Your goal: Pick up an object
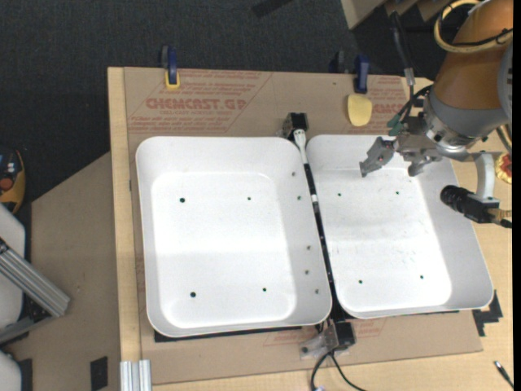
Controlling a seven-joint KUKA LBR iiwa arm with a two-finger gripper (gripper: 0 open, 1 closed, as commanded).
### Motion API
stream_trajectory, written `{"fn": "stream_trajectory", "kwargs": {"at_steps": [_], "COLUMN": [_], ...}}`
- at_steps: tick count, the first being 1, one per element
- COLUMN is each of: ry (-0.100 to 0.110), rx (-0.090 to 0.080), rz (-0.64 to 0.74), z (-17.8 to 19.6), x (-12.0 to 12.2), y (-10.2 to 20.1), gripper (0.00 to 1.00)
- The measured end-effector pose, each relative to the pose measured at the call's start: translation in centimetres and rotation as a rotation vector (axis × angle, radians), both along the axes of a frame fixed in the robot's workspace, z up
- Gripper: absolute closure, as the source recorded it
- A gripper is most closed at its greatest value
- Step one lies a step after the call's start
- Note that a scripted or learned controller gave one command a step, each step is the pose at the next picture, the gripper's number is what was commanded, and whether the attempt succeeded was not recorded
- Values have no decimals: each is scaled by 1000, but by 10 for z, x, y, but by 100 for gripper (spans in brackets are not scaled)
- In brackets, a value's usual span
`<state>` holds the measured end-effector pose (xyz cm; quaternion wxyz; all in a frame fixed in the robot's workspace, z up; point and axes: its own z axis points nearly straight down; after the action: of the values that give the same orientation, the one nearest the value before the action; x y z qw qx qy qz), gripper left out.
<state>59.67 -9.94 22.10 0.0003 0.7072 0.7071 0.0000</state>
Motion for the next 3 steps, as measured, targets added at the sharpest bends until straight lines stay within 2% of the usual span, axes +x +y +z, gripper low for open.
{"fn": "stream_trajectory", "kwargs": {"at_steps": [1, 2, 3], "ry": [-20, -5, 9], "rx": [0, -1, 2], "rz": [5, 2, 5], "z": [163, 163, 71], "x": [-41, -41, -28], "y": [31, 30, 78], "gripper": [0, 100, 100]}}
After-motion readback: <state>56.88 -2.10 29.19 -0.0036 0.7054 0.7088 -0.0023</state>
